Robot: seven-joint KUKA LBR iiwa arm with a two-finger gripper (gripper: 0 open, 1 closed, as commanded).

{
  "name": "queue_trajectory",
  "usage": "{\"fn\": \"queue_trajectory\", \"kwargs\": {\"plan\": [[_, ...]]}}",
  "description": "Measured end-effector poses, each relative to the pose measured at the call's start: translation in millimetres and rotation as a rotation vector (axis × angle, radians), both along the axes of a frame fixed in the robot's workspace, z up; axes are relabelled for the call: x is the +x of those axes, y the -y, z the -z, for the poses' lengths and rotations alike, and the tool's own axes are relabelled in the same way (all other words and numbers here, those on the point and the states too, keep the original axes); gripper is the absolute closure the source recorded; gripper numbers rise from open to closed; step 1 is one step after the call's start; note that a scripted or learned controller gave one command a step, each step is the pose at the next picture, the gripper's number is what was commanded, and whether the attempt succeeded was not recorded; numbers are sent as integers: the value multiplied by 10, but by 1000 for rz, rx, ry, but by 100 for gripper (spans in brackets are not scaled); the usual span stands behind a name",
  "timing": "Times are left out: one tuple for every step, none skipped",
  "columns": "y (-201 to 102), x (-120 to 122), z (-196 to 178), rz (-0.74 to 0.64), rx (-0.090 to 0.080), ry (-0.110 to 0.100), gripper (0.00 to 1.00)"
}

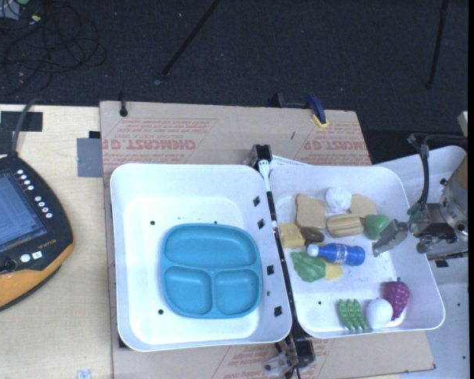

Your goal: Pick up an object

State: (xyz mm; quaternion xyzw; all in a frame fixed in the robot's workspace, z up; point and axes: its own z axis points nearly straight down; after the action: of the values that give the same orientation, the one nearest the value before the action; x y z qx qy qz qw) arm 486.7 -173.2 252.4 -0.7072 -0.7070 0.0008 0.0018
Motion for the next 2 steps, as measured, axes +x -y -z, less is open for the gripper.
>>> {"fn": "queue_trajectory", "kwargs": {"plan": [[-418, -144, 1264, 0, 5, -11, 0], [-711, 514, 1645, -5, 1, 3, 0]]}}
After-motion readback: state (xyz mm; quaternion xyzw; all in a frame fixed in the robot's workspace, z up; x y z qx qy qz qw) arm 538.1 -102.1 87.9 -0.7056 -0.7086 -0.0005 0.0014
